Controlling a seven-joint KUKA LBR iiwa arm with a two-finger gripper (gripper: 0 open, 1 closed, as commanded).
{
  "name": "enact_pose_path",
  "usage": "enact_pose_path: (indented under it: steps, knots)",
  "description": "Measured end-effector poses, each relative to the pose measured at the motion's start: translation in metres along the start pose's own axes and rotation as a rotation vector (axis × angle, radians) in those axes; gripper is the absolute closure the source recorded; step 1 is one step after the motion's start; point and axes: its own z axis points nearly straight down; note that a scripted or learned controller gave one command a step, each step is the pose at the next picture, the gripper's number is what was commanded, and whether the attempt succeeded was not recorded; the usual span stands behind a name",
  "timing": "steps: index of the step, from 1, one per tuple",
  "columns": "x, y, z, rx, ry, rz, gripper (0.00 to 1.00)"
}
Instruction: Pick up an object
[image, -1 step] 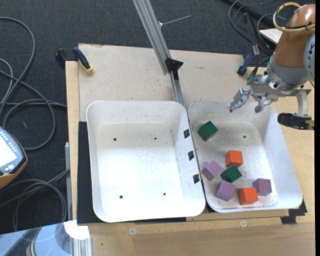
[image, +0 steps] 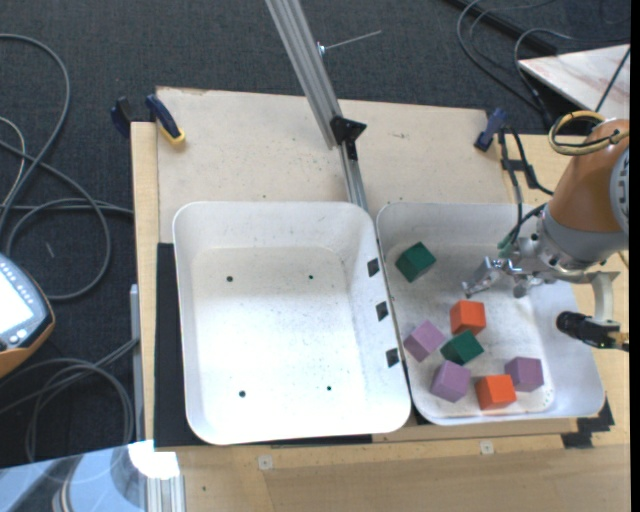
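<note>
The right bin (image: 570, 400) holds several small blocks. A green block (image: 415, 261) lies near its back left. An orange block (image: 467, 316) sits mid-bin, with a dark green block (image: 462, 347) just in front of it. Purple blocks (image: 424, 340) (image: 450, 380) (image: 524, 373) and a second orange block (image: 495, 391) lie toward the front. My gripper (image: 495, 282) hangs over the bin's middle, just behind and right of the first orange block. It is open, with nothing between its fingers.
The left bin (image: 200, 250) stands beside the right one, their rims meeting along a divider with black clips (image: 381, 311). A metal pole (image: 318, 85) slants across the bench's back. Blue clamps (image: 165, 118) (image: 488, 130) grip the back edge. Cables lie on the floor to the left.
</note>
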Motion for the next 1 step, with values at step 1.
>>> enact_pose_path:
  steps: [1]
  knots:
    - [0.073, -0.0225, -0.0044, -0.007, 0.003, -0.01, 0.0]
